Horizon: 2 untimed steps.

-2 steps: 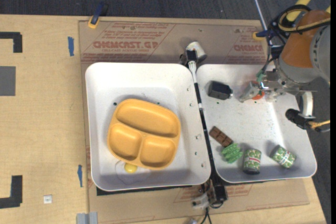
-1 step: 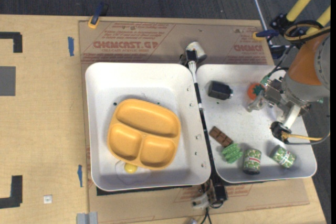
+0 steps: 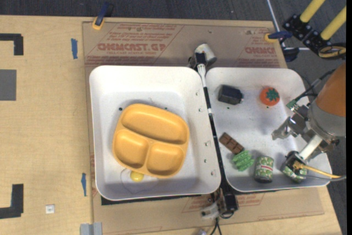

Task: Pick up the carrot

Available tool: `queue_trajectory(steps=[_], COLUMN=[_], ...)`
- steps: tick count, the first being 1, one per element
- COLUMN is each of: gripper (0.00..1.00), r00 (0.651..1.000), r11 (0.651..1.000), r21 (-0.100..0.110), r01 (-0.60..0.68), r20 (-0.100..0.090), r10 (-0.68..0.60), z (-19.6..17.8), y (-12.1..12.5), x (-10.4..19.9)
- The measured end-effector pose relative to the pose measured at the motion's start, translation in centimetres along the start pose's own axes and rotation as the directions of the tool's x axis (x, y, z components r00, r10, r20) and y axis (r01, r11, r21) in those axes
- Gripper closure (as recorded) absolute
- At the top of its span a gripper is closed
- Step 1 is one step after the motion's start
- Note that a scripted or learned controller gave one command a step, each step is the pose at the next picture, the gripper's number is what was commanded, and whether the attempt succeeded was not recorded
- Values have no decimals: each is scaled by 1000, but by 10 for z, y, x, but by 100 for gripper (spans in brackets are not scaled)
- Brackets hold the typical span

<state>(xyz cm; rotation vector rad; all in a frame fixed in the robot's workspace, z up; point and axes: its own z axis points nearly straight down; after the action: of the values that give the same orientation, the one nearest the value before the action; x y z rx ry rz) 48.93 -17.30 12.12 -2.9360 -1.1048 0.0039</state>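
The arm [image 3: 331, 110] is a thick, rounded body with a broad orange band above and smooth grey casing below it at the wrist. The gripper [image 3: 287, 130] is pale silver metal, angular and faceted, and thin dark cables curve beside its upper side

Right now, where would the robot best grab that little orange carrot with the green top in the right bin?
Probably grip the carrot across its rounded orange body, just under the green top, coming straight down from above. It looks short and stubby, bare floor of the right bin surrounds it, and the black block to its left lies well apart, leaving room on both sides.
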Motion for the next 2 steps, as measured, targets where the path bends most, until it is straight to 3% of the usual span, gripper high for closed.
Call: queue_trajectory(steps=[1, 2], gripper=[0, 0], r00=[993, 993], r11=[993, 993], r21=[-5, -2], r01=[115, 117], r20=[0, 0], r10=[-115, -117], z=[-47, 33], y=[65, 15], x=[41, 47])
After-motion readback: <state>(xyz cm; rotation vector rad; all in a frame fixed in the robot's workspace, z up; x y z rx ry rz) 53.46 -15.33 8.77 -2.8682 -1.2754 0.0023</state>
